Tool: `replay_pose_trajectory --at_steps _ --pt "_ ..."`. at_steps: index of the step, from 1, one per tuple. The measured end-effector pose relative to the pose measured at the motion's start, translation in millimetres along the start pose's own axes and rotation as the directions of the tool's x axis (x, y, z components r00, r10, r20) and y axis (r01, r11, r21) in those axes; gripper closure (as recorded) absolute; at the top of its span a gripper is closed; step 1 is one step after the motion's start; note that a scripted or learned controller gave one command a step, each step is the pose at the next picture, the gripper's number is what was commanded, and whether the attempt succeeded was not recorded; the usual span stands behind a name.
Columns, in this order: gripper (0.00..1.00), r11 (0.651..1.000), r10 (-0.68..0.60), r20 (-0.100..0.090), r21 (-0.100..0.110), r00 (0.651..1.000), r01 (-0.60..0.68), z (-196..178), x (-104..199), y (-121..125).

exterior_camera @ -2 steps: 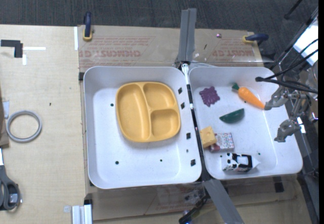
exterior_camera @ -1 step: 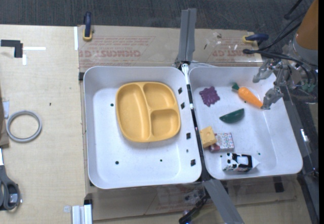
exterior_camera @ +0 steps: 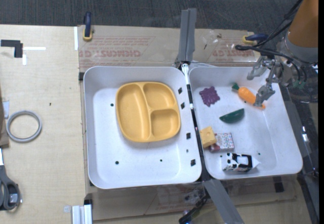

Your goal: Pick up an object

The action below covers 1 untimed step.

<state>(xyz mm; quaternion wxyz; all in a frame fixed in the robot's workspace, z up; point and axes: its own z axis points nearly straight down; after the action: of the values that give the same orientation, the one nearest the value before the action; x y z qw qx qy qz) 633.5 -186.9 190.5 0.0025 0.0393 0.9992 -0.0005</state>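
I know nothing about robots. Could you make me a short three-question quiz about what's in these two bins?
1. True or false: the yellow divided plate lies in the left bin.
2. Which toy lies nearest the gripper? A) purple grapes B) orange carrot C) black-and-white cow
3. Fill in: the green piece lies in the ____ bin.

Key: 1 true; 2 B; 3 right.
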Motion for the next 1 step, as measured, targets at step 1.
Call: replay_pose_trajectory --at_steps 1 --pt "0.0 0.952 0.307 -0.001 0.001 0.952 -0.307 97.5 -18.0 16.0"
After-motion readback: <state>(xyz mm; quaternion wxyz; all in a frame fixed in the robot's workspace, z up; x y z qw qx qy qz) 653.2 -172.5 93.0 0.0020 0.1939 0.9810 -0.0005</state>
